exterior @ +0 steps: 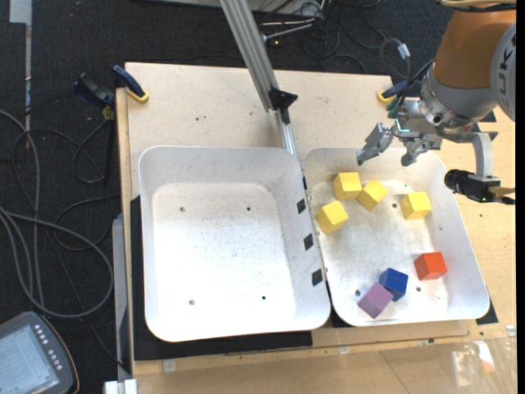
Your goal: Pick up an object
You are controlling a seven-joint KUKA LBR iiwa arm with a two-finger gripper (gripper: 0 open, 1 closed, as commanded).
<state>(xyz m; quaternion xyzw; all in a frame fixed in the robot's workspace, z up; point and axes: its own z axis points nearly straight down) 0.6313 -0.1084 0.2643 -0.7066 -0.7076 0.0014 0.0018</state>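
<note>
The right bin (459, 302) holds several blocks. Yellow blocks lie at its far half: one (347, 185), a second (372, 194) touching it, a third (333, 215) near the divider, and another (416, 204) to the right. A red block (430, 265), a blue block (394, 281) and a purple block (376, 300) lie toward the front. My gripper (392, 148) hangs over the bin's far rim, above and behind the yellow blocks. Its fingers (373, 147) are spread apart with nothing between them.
The left bin (164, 220) lies beside the right one. A slanted metal pole (254, 48) runs down to the bins' shared far corner. Clamps (131, 84) sit at the board's far corners. A black fitting (467, 183) juts in at the right.
</note>
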